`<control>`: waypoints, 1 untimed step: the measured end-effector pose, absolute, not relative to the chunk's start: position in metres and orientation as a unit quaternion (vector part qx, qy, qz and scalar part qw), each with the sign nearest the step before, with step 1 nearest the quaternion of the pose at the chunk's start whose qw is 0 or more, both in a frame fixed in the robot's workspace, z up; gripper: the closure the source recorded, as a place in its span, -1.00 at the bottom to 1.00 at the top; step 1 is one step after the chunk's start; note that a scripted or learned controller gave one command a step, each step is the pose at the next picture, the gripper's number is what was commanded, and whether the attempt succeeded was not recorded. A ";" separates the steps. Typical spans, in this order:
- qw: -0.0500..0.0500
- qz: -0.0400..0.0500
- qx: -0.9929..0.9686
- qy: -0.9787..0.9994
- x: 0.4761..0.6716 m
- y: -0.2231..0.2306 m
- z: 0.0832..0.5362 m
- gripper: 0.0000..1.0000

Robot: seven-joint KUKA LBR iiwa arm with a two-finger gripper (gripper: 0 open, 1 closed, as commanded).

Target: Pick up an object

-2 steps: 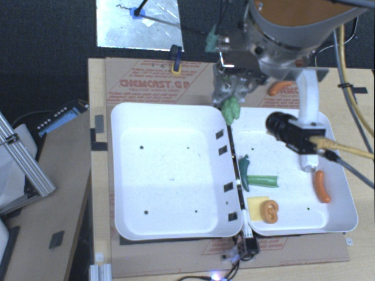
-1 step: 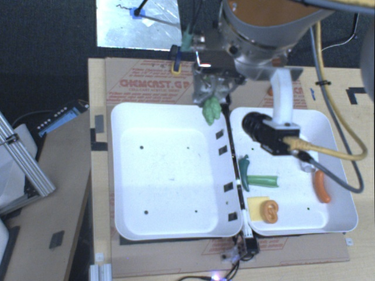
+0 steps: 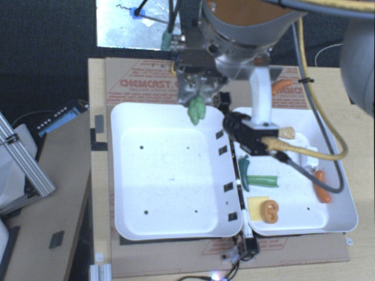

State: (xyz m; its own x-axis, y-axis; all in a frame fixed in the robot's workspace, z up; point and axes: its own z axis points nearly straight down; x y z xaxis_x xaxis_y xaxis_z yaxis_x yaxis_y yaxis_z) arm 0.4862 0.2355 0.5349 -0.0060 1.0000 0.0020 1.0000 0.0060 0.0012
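My gripper (image 3: 197,98) hangs over the back edge of the left bin (image 3: 135,157), close to the divider between the bins. A small light-green object (image 3: 196,111) sits between its fingers and dangles just below them, lifted off the bin floor. In the right bin (image 3: 337,209) lie a long green pepper-like piece (image 3: 261,181), a yellow block (image 3: 256,203), an orange rounded toy (image 3: 270,211) and an orange sausage shape (image 3: 321,187). A beige piece (image 3: 287,133) lies farther back, partly hidden by cabling.
The arm's wrist and a black cable mount (image 3: 249,134) overhang the back of the right bin. A yellow hose (image 3: 310,154) loops across it. Another orange item (image 3: 282,85) rests behind the bins on the cardboard (image 3: 140,81).
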 end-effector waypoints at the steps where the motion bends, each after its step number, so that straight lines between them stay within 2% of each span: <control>1: -0.001 0.000 -0.710 -0.704 0.487 0.142 0.535 1.00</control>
